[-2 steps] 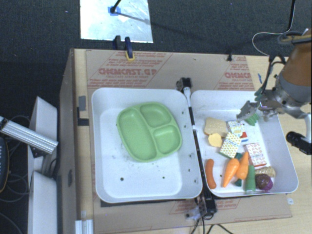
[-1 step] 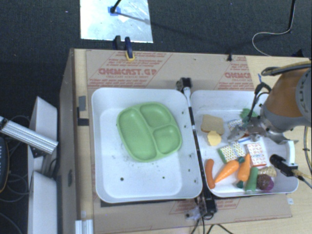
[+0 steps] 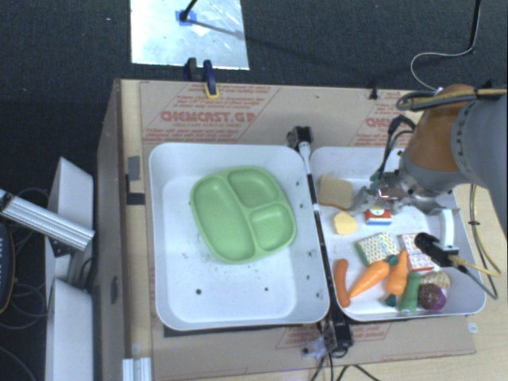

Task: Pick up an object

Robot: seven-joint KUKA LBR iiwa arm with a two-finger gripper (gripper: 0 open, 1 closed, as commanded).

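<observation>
Over the right bin, at about 12 o'clock from its centre, the gripper is hanging low, directly above a small red toy. The wrist is blocking the view, so I cannot tell whether the gripper is open or closed. Nothing is showing as held.

Risks (judgement only):
- The red toy is looking small and low. A grasp may be closing on air or sliding off it.
- A yellow piece is lying near, at 8 o'clock of the toy, and a bread slice is lying at 10 o'clock. A descent drifting that way may be nudging one of them instead.
- A checkered box is lying close at 6 o'clock. It may be getting pinched along with the toy or knocked aside.

Containers:
- The right bin is carrying all the clutter. Bread and the yellow piece are sitting at 9 to 10 o'clock. The carrots are crowding 6 to 7 o'clock, with a green vegetable and a dark ball packed at 5 o'clock.
- The left bin is holding a green plate with three compartments, lying flat near its centre.
</observation>
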